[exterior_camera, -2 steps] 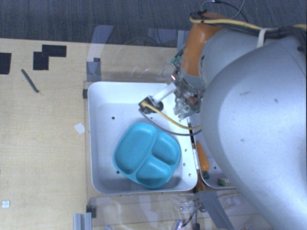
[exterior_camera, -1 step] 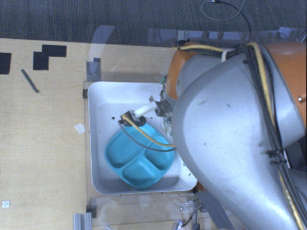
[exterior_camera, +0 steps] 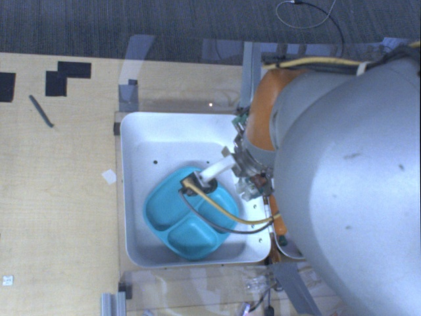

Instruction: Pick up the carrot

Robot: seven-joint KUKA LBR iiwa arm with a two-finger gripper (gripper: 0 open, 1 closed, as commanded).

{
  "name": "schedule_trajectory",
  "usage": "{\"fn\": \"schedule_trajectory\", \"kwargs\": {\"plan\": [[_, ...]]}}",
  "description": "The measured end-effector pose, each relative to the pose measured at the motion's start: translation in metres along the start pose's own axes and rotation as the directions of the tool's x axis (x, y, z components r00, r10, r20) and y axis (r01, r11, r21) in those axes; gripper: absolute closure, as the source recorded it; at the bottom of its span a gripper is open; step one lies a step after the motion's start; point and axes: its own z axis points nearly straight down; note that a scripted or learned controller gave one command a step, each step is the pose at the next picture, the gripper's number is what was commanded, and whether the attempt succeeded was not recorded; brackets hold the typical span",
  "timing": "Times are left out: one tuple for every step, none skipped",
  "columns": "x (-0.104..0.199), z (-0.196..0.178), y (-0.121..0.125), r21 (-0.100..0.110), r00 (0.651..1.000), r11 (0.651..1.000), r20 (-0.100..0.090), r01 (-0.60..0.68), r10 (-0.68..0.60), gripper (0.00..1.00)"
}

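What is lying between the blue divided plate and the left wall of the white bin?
Nothing. In the camera view, the stretch between the blue plate and the left wall of the white bin is bare white bin floor.

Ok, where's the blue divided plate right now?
In the camera view, the blue divided plate lies in the white bin, toward its near edge, just left of the gripper.

A single camera sits above the bench [exterior_camera: 59, 196], looking down at a slant toward 12 o'clock, where grey carpet [exterior_camera: 131, 5] shows past the far edge. It is close enough that the grey arm [exterior_camera: 348, 176] looms large from 2 to 5 o'clock. A white bin [exterior_camera: 141, 143] lies mid-frame, the gripper [exterior_camera: 248, 184] at its 3 o'clock side.
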Motion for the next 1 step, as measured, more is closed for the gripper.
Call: {"fn": "schedule_trajectory", "kwargs": {"plan": [[0.0012,-0.0096,-0.0008,0.0,1.0,1.0,0.0,0.007,-0.007,1.0]]}}
